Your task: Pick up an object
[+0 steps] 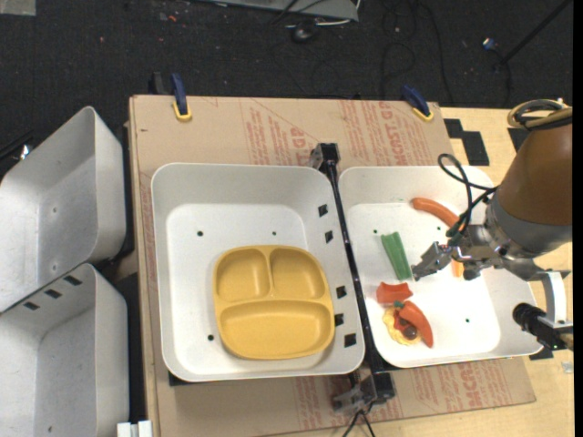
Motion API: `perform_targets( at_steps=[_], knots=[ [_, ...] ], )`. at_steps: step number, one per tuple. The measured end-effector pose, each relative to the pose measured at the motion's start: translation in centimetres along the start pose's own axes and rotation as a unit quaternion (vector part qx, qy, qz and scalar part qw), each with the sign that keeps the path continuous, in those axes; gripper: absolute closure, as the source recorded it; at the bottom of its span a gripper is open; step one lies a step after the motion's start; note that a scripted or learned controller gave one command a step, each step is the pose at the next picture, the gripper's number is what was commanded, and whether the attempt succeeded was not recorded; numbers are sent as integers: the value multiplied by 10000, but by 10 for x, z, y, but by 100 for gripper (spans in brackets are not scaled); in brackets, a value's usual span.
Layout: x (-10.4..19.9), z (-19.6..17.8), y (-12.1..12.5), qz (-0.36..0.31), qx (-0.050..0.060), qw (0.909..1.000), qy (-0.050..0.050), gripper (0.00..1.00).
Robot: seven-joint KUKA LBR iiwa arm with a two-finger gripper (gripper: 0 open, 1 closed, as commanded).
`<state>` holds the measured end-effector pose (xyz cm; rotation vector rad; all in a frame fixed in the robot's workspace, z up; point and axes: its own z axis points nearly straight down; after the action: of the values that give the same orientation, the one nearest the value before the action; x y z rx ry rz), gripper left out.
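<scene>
Presently we find green block [395, 255] flat in right bin [483, 335], just beside tool [434, 262]; tool state: cannot tell. We judge block light, rigid; grip across narrow sides.

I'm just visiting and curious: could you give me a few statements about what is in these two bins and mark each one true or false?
1. The yellow divided plate lies in the left bin. True.
2. The green block lies on the plate. False: it lies in the right bin.
3. The gripper is over the right bin. True.
4. The orange carrot-like piece sits in the left bin. False: it is near the right bin's far side.
5. The gripper holds the green block. False: the block lies beside it.
</scene>
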<state>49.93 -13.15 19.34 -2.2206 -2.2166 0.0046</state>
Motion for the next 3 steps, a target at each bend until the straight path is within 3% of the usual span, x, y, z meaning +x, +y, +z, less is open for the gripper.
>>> perform_targets(
  at_steps=[1,2,3],
  knots=[
    [4,52,-10,3,-1,10000,2,0],
    [5,64,-3,-29,-112,9999,0,0],
    [4,63,-9,3,-31,10000,-3,100]
  ],
)
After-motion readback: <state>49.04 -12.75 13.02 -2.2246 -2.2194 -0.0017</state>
